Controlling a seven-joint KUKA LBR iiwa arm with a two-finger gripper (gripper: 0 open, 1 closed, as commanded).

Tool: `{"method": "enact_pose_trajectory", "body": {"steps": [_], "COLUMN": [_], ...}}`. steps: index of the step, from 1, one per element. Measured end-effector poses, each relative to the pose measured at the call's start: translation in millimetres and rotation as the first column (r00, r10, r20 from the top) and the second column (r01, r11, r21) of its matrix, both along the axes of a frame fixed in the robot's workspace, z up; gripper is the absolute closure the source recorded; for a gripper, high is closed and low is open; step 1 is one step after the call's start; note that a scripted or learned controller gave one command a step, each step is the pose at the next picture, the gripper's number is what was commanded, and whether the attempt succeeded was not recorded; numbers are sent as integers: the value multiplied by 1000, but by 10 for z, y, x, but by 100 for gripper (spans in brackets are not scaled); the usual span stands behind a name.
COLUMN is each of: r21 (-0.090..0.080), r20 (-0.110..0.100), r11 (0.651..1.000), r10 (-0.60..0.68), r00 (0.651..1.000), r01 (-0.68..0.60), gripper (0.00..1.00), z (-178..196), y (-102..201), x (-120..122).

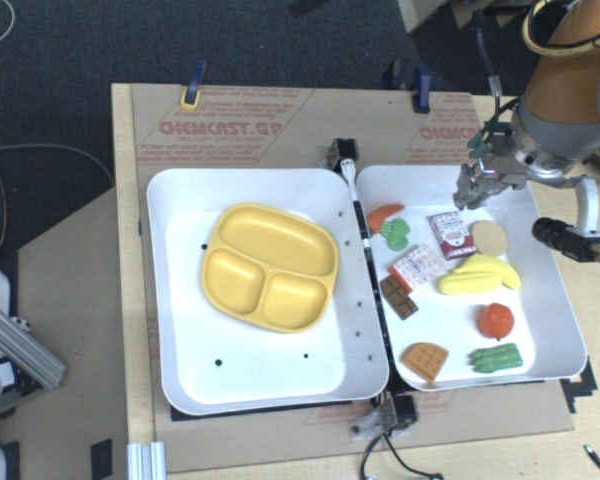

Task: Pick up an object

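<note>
From the camera view above the surface [280, 118], two shallow white bins sit side by side. The left bin [180, 348] holds a yellow divided tray [270, 266] with three compartments, lying slightly tilted in the middle of the bin. The right bin [555, 318] carries a scatter of toy food: an orange-red piece [382, 214] touching a green leafy item [396, 234] near the inner wall, a small dark red packet [450, 234], a round tan cookie [489, 238], a red-and-white wrapper [417, 266], a brown chocolate bar [398, 296], a yellow banana [479, 276], a red tomato [496, 320], a waffle [425, 359] and a green vegetable [496, 358] along the near edge.

The arm reaches in from the right, and its jaws [472, 194] hang over the far part of the right bin, just above the dark red packet and near the cookie (whether they are spread or closed cannot be told at this angle). Nothing can be seen between them.
</note>
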State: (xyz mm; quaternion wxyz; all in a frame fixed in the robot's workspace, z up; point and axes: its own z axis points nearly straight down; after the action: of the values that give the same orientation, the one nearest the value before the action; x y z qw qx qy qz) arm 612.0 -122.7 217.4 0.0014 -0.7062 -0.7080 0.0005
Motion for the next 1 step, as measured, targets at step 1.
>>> {"method": "enact_pose_trajectory", "body": {"steps": [1], "r21": [1], "r20": [1], "r11": [1000], "r10": [2], "r00": [1000], "r01": [-2], "gripper": [100], "z": [133], "y": [498], "x": [-164]}}
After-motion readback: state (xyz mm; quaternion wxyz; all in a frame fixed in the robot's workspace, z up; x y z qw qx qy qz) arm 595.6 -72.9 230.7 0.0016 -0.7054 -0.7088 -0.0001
